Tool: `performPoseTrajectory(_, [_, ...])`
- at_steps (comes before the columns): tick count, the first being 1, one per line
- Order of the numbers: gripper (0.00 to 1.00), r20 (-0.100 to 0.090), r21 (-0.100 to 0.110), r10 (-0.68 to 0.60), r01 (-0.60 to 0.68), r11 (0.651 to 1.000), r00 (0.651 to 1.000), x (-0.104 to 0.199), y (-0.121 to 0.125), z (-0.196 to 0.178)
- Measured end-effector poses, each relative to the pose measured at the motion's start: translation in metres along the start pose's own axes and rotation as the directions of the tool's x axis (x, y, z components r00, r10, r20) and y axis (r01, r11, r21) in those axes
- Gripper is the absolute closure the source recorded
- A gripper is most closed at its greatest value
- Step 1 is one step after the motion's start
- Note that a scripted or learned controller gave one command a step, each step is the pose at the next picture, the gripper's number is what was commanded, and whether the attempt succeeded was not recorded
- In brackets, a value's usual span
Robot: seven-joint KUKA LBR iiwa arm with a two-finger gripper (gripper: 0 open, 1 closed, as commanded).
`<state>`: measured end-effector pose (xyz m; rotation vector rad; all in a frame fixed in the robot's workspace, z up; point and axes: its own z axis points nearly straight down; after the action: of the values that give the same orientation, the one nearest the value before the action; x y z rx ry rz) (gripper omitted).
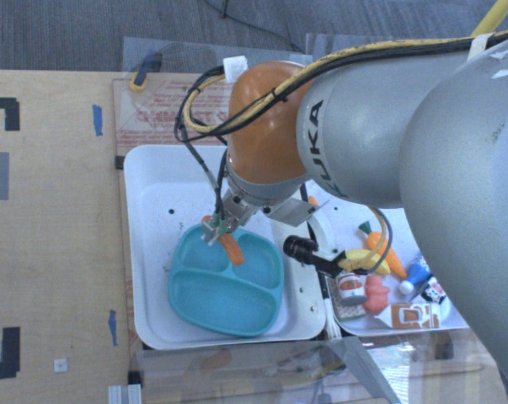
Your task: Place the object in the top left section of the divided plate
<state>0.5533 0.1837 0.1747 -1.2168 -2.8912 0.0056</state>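
Overhead, arm (355,133) reaches down-left; claw (213,232) at divided plate (224,297) rim, touching orange object (231,248); claw state unclear.

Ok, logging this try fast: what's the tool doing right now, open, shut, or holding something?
Tool: over the plate's upper part, with an orange object right at its tip; whether it grips it cannot be told.

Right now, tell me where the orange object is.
The orange object lies at the upper edge of the blue plate in the left bin, under the tool.
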Motion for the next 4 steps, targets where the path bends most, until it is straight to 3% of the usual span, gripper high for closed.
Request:
performPoseTrajectory(1, [1.00,0.018,-0.024,-0.238,0.239,0.971,0.971,-0.056,0.034,0.076])
performPoseTrajectory(2, [1.00,0.006,-0.005,-0.316,0.316,0.949,0.949,-0.071,-0.023,-0.006])
performPoseTrajectory(3, [1.00,0.014,-0.010,-0.522,0.522,0.853,0.853,-0.071,0.012,0.052])
performPoseTrajectory(4, [1.00,0.005,-0.005,-0.289,0.290,0.957,0.957,-0.018,0.010,-0.038])
